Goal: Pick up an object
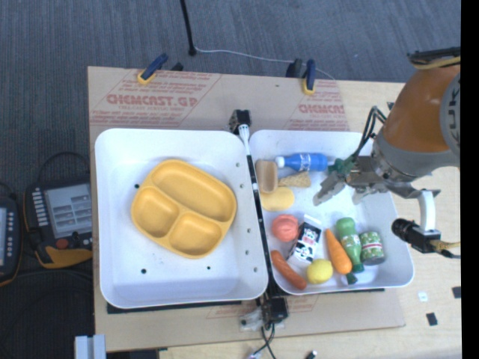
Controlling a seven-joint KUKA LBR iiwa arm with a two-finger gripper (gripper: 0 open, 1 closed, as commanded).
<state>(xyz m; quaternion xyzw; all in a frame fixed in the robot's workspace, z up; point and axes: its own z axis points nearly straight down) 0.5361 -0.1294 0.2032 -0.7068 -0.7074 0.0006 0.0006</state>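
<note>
Hovering over the right shallow white plastic bin, your two-finger tool sits w/ fingers spread apart, nothing between them. No item lifted yet, by the look of it.

Step in hand, est.: descend & close on one item.
- Pick an item w/ free space on both sides; the blue-and-white plastic bottle lies nearest, just left of the tool.
- Straddle its narrow width, come straight down, avoid the bin wall.

Contents, right bin:
- bottle, top
- tan bread-like piece & yellow rounded block, left
- pink-red ball, small black-and-white carton, centre
- two orange carrots, yellow lemon, green items, front

Contents, left white bin:
- yellow three-compartment tray; compartments hold nothing.
</note>
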